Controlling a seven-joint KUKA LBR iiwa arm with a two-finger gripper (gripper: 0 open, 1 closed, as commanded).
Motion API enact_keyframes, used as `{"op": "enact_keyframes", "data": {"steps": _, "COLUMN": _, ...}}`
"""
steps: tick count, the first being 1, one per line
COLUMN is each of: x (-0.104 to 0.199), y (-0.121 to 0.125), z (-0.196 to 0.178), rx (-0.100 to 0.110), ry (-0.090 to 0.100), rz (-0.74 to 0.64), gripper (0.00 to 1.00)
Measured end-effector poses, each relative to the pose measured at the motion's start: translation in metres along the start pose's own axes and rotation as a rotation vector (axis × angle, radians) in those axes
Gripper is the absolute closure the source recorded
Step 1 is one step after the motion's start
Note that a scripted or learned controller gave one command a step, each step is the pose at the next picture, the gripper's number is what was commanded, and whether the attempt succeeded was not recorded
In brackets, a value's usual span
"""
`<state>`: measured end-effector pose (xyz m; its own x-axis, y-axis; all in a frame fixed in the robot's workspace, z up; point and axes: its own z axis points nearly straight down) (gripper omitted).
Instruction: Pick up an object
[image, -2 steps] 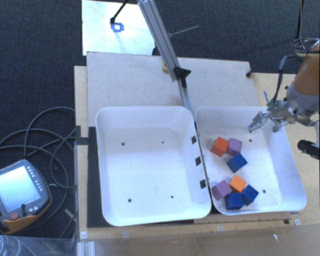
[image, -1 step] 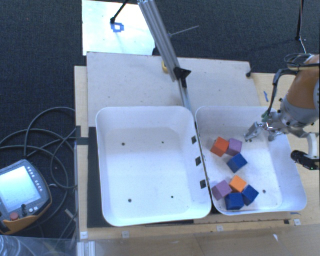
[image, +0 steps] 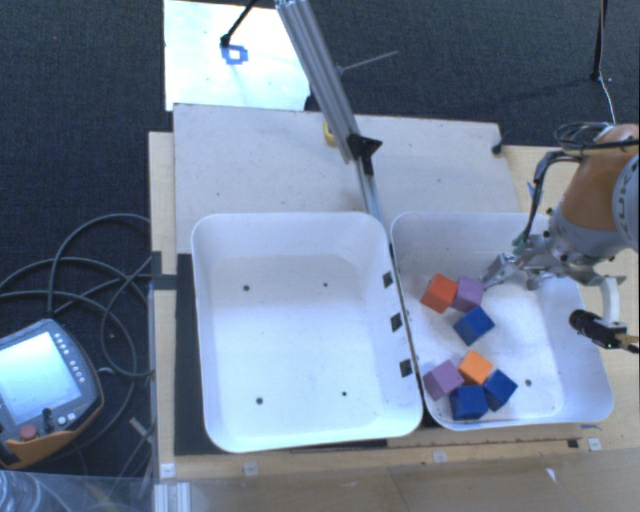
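The gripper (image: 528, 268), whose grip state cannot be told, hangs at three o'clock in the right bin (image: 560, 400), nothing visibly held, so approach toward the purple block (image: 468, 293) at its nine o'clock seems next.

Right bin (image: 590, 405): blocks occupy its left half in two clusters, an upper cluster (image: 458, 303) and a lower cluster (image: 468, 385) near the front wall. Floor right of the clusters is open. The arm (image: 598, 205) overhangs the far right corner. Left bin (image: 215, 330) beside it is unobstructed.
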<state>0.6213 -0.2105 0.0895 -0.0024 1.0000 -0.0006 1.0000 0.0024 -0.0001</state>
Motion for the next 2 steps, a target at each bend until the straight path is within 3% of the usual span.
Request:
{"op": "enact_keyframes", "data": {"steps": 1, "x": 0.000, "y": 0.002, "z": -0.014, "rx": -0.006, "ry": -0.002, "rz": -0.002, "gripper": 1.00}}
{"op": "enact_keyframes", "data": {"steps": 2, "x": 0.006, "y": -0.003, "z": -0.063, "rx": -0.006, "ry": -0.001, "rz": -0.002, "gripper": 1.00}}
